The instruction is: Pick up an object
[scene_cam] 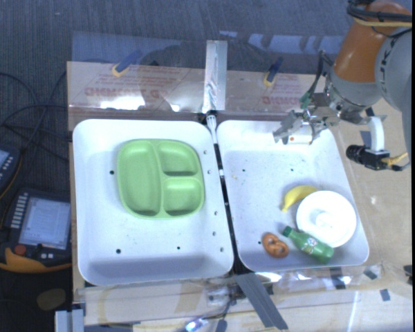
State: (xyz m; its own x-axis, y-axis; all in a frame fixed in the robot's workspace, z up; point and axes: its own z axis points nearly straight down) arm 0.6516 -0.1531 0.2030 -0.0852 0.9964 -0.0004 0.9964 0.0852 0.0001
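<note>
Arm w/ orange band [363,37] comes in from approx 2 o'clock of the view; gripper [295,131] hangs over the far rim of the right bin [263,185], at roughly 12 o'clock of that bin. Fingers look spread apart w/ nothing between them, though they're small and a bit hard to read. Pickable stuff sits at the opposite end, around 5 o'clock in the right bin, well apart from the gripper: yellow banana [295,196] touching the 10 o'clock edge of a white plate [326,218]; green bottle [308,244] lying on its side along the plate's 7 o'clock edge; brown pretzel-like item [275,245] just beside the bottle's cap end, at its 9 o'clock. Left bin [97,241] holds a green divided tray [160,178], approx center, 3 compartments.
</note>
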